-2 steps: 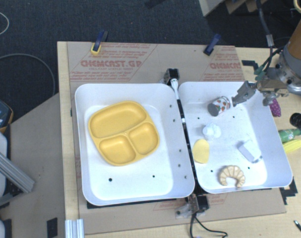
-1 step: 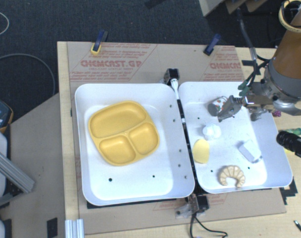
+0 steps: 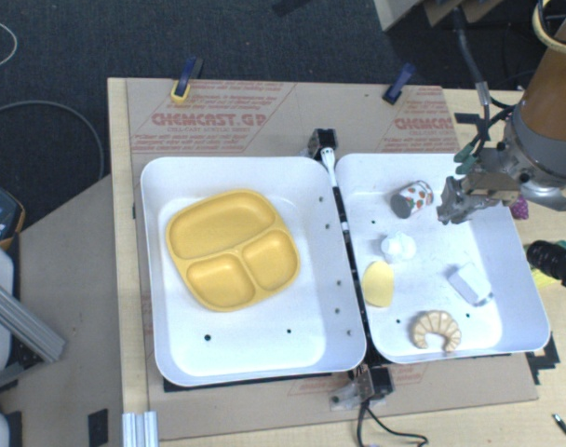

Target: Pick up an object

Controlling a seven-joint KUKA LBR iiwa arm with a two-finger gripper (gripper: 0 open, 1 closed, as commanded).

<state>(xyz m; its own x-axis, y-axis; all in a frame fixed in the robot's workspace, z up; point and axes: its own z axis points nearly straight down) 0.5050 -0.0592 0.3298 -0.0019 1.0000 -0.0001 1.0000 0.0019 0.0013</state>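
The right bin [image 3: 506, 250] holds several small things: a patterned cup on its side [image 3: 411, 198], a small white lump [image 3: 397, 246], a yellow wedge [image 3: 379, 284], a white block [image 3: 468, 283] and a croissant-shaped piece [image 3: 437, 330]. My gripper [image 3: 453, 209] hangs over the bin's upper right part, just right of the patterned cup. Nothing shows between its fingertips. The arm comes in from the right edge, and a purple thing [image 3: 519, 208] peeks out behind it.
The left bin [image 3: 162, 277] carries a yellow three-part divided plate [image 3: 232, 248]. A black bar with clips [image 3: 339, 217] joins the two bins. Blue clamps [image 3: 183, 80] hold the cardboard base at the back.
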